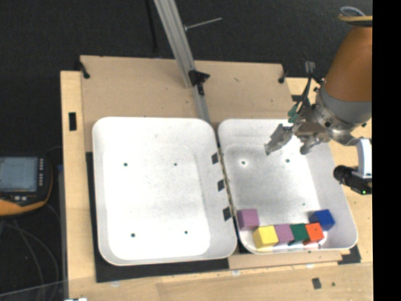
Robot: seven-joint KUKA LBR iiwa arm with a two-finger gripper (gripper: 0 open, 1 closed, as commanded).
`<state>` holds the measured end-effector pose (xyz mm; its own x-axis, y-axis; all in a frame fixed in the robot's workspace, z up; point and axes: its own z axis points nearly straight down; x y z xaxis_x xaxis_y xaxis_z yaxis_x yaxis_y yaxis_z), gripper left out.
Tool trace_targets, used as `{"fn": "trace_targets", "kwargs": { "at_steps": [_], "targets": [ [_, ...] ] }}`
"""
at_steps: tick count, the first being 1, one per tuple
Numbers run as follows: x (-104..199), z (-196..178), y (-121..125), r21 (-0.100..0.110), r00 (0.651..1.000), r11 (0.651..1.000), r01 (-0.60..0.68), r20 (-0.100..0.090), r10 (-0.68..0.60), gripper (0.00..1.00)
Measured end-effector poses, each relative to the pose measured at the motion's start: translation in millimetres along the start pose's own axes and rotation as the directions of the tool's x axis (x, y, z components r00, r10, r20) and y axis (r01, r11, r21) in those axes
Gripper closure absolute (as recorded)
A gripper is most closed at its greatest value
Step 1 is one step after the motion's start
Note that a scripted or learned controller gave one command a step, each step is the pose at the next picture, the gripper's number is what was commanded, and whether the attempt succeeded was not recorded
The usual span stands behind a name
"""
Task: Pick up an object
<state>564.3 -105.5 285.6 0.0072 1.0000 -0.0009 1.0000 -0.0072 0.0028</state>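
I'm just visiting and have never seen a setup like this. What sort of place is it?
Most likely a robotics lab or test bench. A grey arm with a gripper reaches over two white bins, and small coloured blocks lie in the right bin for it to practise on.

Arm (351, 55) cut off at right edge, green block (299, 232) partly hidden

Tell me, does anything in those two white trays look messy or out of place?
Nothing looks spilled or broken. The small blocks, among them a yellow block and a blue block, sit crowded along the near edge of the right bin. The gripper hangs over that bin's far part, away from them.
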Motion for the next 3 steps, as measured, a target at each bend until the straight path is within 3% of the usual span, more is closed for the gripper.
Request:
{"fn": "trace_targets", "kwargs": {
  "at_steps": [3],
  "targets": [
    [-0.1,-0.1,0.1,-0.001,1.000,1.000,-0.002,0.000,0.002,0.00]
  ]
}}
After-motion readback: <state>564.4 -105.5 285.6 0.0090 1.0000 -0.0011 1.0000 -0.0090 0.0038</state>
